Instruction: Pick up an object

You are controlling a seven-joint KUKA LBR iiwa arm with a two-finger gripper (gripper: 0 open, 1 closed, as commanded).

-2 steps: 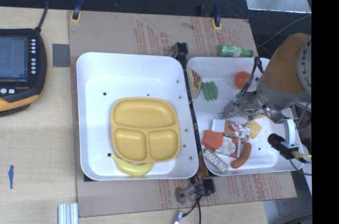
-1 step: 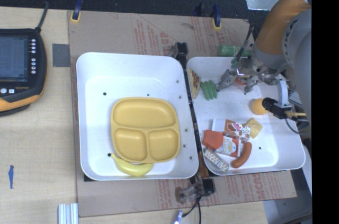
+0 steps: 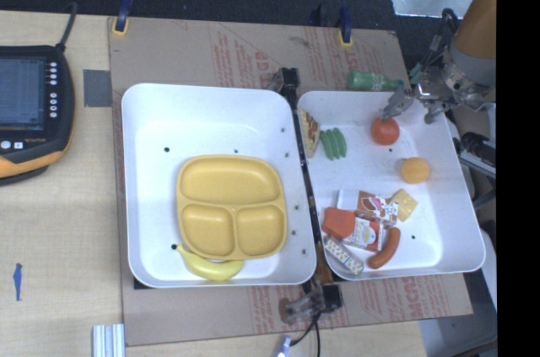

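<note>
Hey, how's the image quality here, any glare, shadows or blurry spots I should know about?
Camera view: soft overall, fine print on the packets unreadable; the white bins look bright but keep detail; faint shadows fall under the yellow tray; the pincer and arm near the right edge are blurry; the floor at the top is dark.

Your arm [image 3: 477, 26] reached in from the right edge of the camera view, its orange band high in the corner. The grey wrist angled down and leftward, and your pincer [image 3: 411, 104] hung low with its fingers [image 3: 395, 105] spread apart.
</note>
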